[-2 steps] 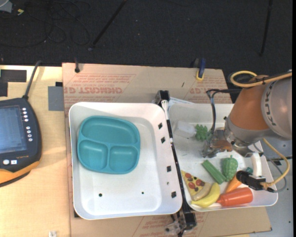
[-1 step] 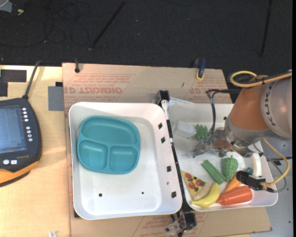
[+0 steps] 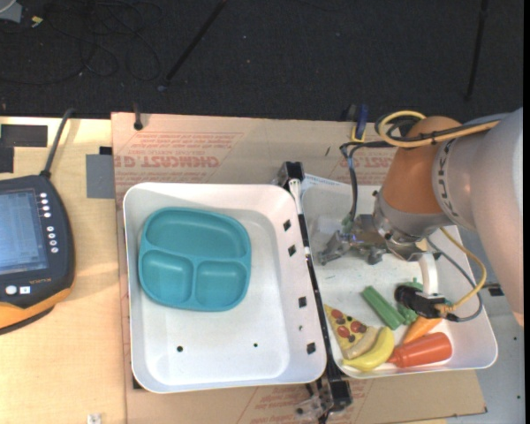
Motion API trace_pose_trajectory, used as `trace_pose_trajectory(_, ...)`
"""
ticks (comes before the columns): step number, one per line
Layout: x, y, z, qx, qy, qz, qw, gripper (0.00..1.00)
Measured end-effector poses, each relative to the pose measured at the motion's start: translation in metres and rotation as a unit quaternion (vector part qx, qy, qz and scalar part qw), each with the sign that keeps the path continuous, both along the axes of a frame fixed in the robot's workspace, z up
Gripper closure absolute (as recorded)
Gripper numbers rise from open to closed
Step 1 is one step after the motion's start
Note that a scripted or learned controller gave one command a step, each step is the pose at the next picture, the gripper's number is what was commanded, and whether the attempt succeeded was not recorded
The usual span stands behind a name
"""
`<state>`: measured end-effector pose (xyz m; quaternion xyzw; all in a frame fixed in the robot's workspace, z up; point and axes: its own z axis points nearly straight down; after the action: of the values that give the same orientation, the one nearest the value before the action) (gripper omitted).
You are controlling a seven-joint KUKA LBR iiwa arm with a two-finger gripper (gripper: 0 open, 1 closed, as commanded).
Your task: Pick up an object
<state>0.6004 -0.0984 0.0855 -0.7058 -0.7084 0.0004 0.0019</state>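
Reaching in from the right, the arm's gripper (image 3: 340,247) hovers low over the right bin (image 3: 486,347), fingers spread apart around nothing; toy foods — banana (image 3: 374,350), pizza slice (image 3: 347,327), green stick (image 3: 382,307) — cluster near the bin's front edge, well apart from it.

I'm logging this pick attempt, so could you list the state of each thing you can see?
Teal three-compartment plastic plate: flat in the left white bin.
Claw: low in the right white bin, nothing seen between its fingers.
Yellow toy banana: lying by the near wall.
Toy pizza slice: flat, beside the banana.
Green stick: lying slanted.
Red-orange toy: lying on its side.
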Motion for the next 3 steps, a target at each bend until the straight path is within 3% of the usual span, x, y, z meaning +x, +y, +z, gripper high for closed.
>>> trace_pose_trajectory(1,-0.062,-0.005,0.001,-0.0003,0.002,-0.002,1.0000,0.00)
trace_pose_trajectory(2,-0.061,-0.005,0.001,-0.0003,0.001,-0.003,1.0000,0.00)
trace_pose_trajectory(3,-0.078,-0.010,0.001,-0.0005,0.000,-0.002,1.0000,0.00)
